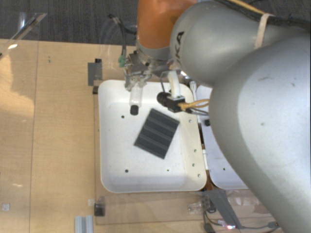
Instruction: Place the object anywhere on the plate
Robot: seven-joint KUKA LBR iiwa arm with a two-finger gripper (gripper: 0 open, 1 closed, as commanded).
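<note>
Just below the open gripper [151,104] lies the dark ridged object [156,133].

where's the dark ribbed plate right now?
In the camera view the dark ribbed plate lies tilted near the middle of the left bin, just below the tool, whose fingers hang apart above it.

The arm [252,81] is big, round and grey, with an orange band [155,13], black letters, a tan cable and white pincer [153,98] fingers [135,98].
</note>
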